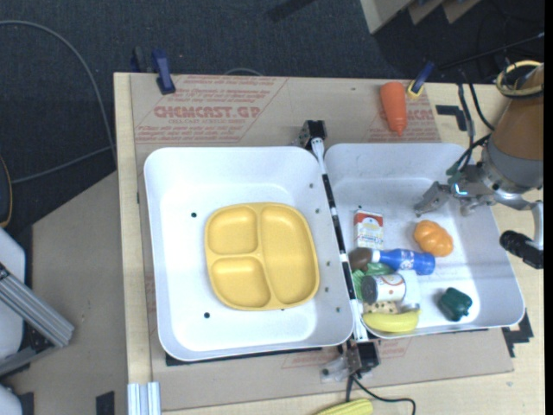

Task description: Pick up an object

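Camera view: tool poised above the right bin

We see the tool (451, 194) spread wide, gripping nothing, over the right bin (389, 167) by its far wall. An orange fruit (433, 238) sits just below it, near a blue bottle (402, 260), banana (390, 321) and green piece (454, 303).

bins (173, 180): 2 | yellow plate (259, 256): 1 | bottle (406, 261): 1 | banana (390, 321): 1 | carrot (394, 106): 1
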Robot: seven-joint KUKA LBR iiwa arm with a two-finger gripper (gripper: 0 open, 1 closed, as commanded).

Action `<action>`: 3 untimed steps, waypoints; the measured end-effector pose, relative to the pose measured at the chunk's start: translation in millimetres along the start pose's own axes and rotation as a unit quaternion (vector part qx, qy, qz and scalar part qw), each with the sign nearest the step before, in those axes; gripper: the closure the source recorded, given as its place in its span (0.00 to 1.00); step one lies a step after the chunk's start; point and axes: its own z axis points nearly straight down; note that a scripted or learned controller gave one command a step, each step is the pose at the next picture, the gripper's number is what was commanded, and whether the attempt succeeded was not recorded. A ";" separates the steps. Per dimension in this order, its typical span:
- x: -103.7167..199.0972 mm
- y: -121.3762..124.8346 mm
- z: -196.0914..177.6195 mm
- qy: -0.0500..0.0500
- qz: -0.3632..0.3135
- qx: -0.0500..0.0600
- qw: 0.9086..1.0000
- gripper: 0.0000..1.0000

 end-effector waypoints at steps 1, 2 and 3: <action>31.4 -40.0 35.9 0.000 0.000 0.000 1.000 0.00; 31.4 -39.4 25.7 0.000 0.000 -0.001 1.000 1.00; 92.8 14.0 34.6 -0.002 0.000 -0.002 1.000 1.00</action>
